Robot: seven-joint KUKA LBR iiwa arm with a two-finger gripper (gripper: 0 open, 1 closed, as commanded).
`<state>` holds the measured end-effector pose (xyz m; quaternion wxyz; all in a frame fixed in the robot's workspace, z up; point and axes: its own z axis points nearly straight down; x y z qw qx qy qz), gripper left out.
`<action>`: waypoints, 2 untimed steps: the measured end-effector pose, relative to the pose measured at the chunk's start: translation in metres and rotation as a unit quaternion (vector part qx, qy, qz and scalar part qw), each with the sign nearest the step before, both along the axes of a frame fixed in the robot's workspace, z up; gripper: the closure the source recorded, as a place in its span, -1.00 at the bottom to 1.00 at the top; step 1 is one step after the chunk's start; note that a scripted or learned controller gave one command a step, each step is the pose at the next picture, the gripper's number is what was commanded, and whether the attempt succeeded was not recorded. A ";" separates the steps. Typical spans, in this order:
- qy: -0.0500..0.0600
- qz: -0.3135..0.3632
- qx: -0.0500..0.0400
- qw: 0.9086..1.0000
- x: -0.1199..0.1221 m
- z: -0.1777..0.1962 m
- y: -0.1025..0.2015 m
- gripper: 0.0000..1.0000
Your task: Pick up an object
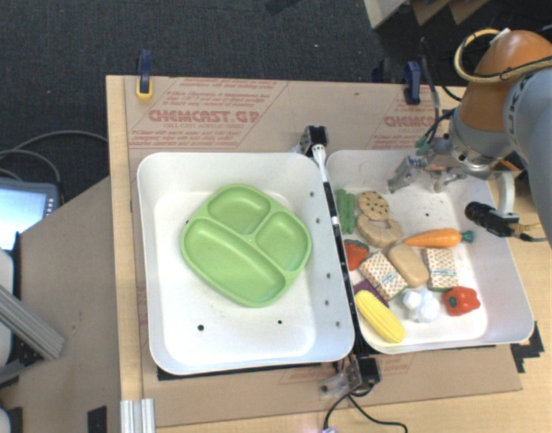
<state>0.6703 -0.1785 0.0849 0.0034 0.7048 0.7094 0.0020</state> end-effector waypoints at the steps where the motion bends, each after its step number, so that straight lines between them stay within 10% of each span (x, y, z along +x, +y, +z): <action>1: 0.005 -0.001 0.002 1.000 -0.003 0.000 0.049 -1.00; 2: 0.005 -0.004 0.001 1.000 -0.025 0.000 0.052 -1.00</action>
